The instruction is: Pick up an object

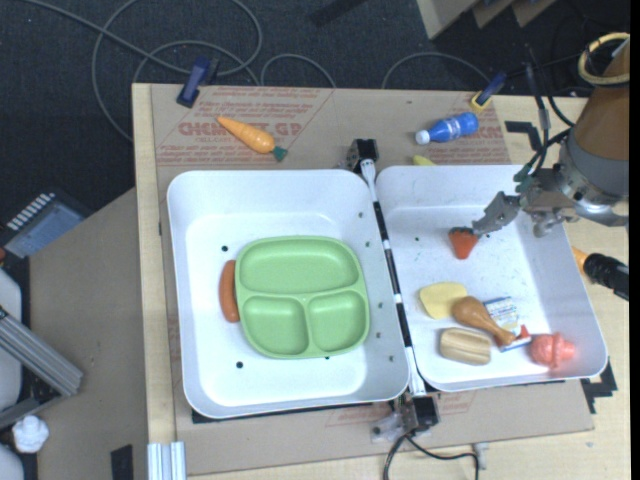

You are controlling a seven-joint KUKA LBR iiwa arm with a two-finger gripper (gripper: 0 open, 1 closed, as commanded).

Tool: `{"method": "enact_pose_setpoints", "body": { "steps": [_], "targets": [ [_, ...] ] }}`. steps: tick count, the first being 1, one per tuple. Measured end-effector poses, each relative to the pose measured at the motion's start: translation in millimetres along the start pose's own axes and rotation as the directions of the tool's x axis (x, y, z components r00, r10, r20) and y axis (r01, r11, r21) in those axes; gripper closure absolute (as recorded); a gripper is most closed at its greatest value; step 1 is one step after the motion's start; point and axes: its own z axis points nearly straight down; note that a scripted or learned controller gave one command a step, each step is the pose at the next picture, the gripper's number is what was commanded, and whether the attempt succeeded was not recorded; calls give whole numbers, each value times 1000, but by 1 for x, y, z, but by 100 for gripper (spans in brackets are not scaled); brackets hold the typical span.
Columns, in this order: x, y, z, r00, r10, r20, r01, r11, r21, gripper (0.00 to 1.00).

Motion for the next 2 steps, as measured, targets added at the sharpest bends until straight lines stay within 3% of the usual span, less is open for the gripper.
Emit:
{"method": "enact_pose_setpoints", "body": {
  "steps": [1,2],
  "targets": [
    [-9,-32,77,1000,1,0,-1,1000,3,0],
    [8,-50,129,1000,0,2,0,1000,-8,0]
  ]
}}
